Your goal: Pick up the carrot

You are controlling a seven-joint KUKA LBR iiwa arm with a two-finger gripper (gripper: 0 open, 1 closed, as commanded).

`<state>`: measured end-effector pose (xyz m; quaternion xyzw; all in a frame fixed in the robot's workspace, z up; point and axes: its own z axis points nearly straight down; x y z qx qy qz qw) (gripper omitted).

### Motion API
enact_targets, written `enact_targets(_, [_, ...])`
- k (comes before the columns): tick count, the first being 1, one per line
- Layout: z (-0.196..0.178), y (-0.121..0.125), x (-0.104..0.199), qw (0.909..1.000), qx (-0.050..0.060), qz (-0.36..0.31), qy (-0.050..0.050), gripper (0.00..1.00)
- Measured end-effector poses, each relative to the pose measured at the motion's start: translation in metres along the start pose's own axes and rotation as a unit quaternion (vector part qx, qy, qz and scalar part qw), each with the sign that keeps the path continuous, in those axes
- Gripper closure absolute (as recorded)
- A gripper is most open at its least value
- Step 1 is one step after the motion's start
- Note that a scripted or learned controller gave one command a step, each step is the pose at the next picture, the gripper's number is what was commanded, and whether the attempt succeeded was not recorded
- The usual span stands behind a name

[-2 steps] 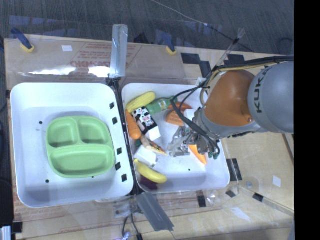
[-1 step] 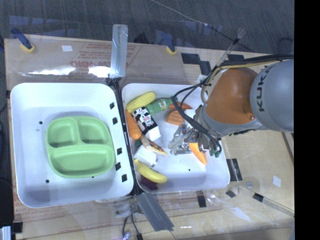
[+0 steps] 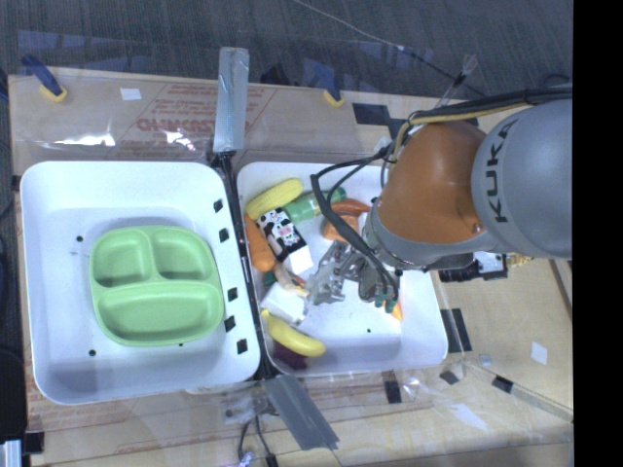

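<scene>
While I watch from the fixed overhead camera, I see the table covered with a clear plastic sheet over pale wood, and a dark ribbed floor beyond its far edge. On the left sits a white bin holding a green divided plate. Just beside it, the right bin is crowded with toy food: a yellow piece near the far left corner, a black-and-white carton next to it, and a banana at the near edge. An orange piece I take for the carrot lies along the left wall of the right bin, its long axis running roughly from far to near; I cannot tell which end is the tip. The claw hangs low over the middle of that bin, right of the carrot and apart from it. I cannot tell how it is set. The arm reaches in from the right.
</scene>
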<state>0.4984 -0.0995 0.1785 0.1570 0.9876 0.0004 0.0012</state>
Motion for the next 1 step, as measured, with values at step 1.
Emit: enact_targets(1, [-0.0604,-0.0143,-0.0417,0.9921,0.001,0.126,-0.001,1.00])
